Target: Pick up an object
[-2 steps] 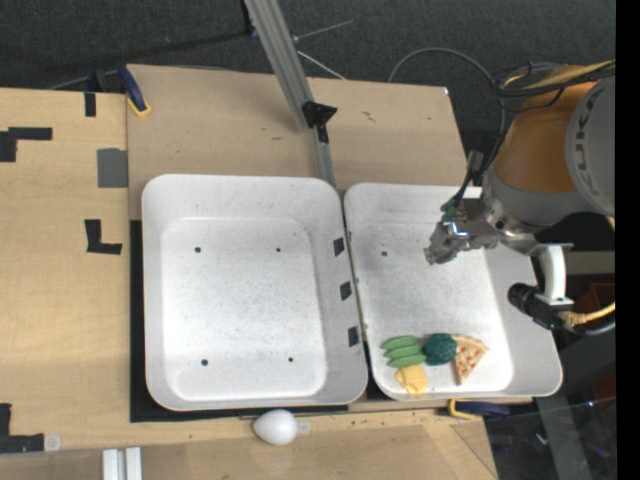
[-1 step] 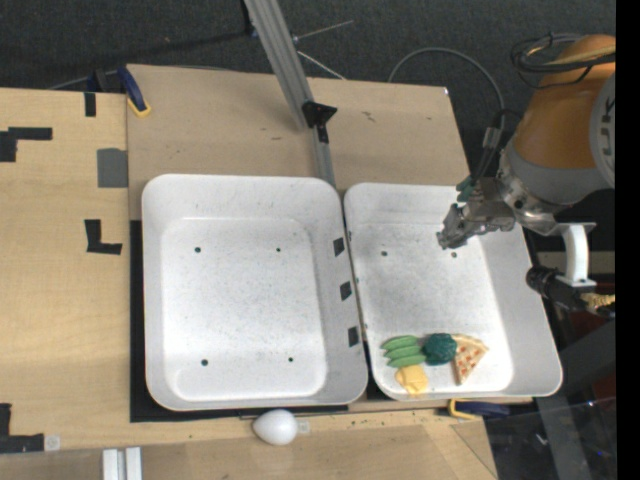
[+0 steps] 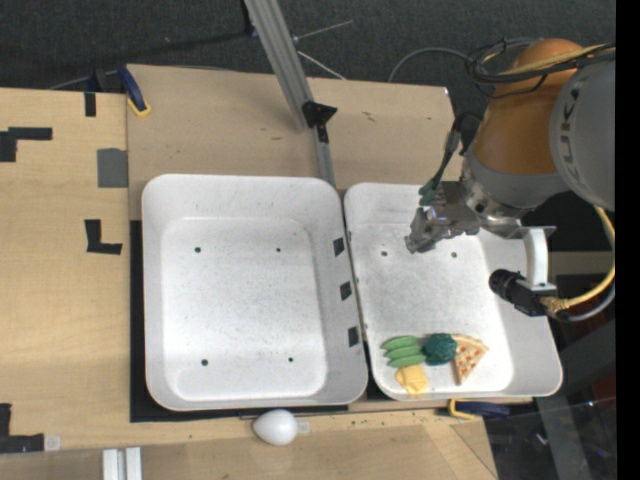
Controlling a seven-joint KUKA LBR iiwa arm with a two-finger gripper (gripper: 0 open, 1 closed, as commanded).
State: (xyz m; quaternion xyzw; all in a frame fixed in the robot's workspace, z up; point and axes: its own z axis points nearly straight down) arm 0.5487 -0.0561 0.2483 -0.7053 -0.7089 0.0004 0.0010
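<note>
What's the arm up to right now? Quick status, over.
Gripper hovering over right bin, far end, nothing seen between fingers. Toy food cluster at near end, untouched. Path between looks unobstructed.

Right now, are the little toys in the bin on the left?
No. The toys, like the green one and the pizza slice, lie in the right bin, at its near edge.

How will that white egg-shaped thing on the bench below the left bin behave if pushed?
The white egg-shaped object looks rounded and smooth, so it would probably roll, likely curving rather than going straight. It lies on the bench edge, outside both bins, so nothing walls it in. Its glossy surface may slip under contact.
</note>
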